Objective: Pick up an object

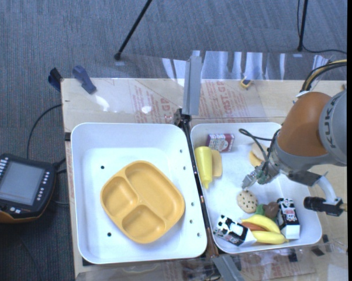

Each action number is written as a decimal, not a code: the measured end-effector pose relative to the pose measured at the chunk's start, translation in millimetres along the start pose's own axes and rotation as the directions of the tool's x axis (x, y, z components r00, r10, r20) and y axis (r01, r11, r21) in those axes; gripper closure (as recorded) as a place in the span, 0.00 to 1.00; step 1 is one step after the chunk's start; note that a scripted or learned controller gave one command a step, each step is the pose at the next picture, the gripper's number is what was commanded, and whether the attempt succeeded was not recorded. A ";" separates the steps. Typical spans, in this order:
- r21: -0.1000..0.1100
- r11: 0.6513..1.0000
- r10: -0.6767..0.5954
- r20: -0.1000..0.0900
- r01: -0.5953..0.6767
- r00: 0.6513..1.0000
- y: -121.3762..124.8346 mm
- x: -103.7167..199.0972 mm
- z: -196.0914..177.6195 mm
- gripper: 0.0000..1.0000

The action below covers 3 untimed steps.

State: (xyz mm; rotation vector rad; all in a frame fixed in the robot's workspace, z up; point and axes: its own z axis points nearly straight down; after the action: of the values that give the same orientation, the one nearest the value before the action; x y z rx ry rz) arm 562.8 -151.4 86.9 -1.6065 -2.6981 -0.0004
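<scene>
**Pick not yet made: gripper low over right bin, nothing seen in its grasp**

- Arm reaches in from the right, orange band above the wrist. Gripper sits low inside the right bin, near its middle.
- Jaws: small and partly masked by the wrist; cannot tell whether they are parted or clenched. No object is visible between them.
- Candidate objects all lie in the right bin: cookie just below the gripper tip, closest of the lot; yellow bottle lying along the left wall; small red carton near the far wall; banana near the front wall, with a cow-print carton to its left and another carton to its right.
- Left bin carries a yellow divided plate, well apart from the gripper.
- Judgement: approach looks largely done; the grasp and the lift are both left. Cookie seems the likely target, though it lies flat, which may give the jaws little to catch.
</scene>
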 end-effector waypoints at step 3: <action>0.001 0.957 -0.289 -0.003 0.289 0.957 50.5 -27.3 1.7 0.00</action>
State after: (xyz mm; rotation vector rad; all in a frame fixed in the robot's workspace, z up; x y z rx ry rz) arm 620.2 -151.4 85.1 -1.1939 -2.9014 -0.0005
